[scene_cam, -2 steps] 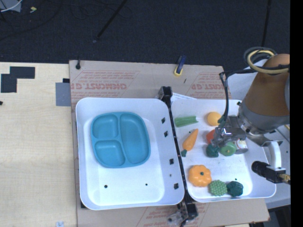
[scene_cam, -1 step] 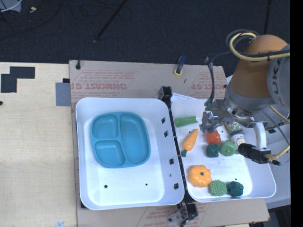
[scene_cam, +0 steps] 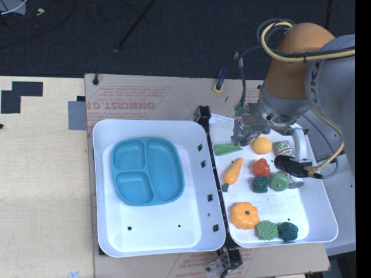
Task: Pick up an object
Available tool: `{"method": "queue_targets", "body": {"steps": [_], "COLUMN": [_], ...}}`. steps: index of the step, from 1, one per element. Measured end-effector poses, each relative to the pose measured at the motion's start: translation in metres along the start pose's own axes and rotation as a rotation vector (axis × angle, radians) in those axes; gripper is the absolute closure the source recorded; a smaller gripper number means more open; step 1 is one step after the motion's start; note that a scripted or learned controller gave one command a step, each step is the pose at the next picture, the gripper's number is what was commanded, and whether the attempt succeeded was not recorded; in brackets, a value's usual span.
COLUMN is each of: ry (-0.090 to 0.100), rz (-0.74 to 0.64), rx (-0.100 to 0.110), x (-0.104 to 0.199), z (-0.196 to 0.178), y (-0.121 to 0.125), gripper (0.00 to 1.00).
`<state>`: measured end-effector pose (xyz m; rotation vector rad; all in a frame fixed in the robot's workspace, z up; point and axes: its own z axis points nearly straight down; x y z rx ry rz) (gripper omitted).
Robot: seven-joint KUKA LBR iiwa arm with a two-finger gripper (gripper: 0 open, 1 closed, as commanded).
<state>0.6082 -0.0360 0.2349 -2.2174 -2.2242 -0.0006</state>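
Claw (scene_cam: 242, 133) low in right bin's (scene_cam: 324, 213) far-left corner, by green bean pod (scene_cam: 227, 149); finger state can't tell. Risk: pod lies flat near the wall, so fingers may skid off or bump yellow lemon (scene_cam: 262, 145).

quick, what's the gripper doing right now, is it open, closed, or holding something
Gripper: low in the right bin, by the green piece and the yellow ball; open or closed cannot be told, and nothing is visibly held.

Robotics lab, arm (scene_cam: 301, 68), bins (scene_cam: 151, 236), loose cables (scene_cam: 17, 4)
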Motion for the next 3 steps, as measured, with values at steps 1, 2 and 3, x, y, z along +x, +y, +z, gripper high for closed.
{"method": "queue_targets", "body": {"steps": [1,2,3], "ry": [-0.001,-0.001,-0.001], "rz": [0.003,-0.001,0.002], "rx": [0.005,0.001,0.004], "x": [0.0,-0.001,0.005], "z": [0.018,0.001,0.002], "y": [-0.005,0.001,-0.003], "gripper": [1.0,1.0,1.0]}}
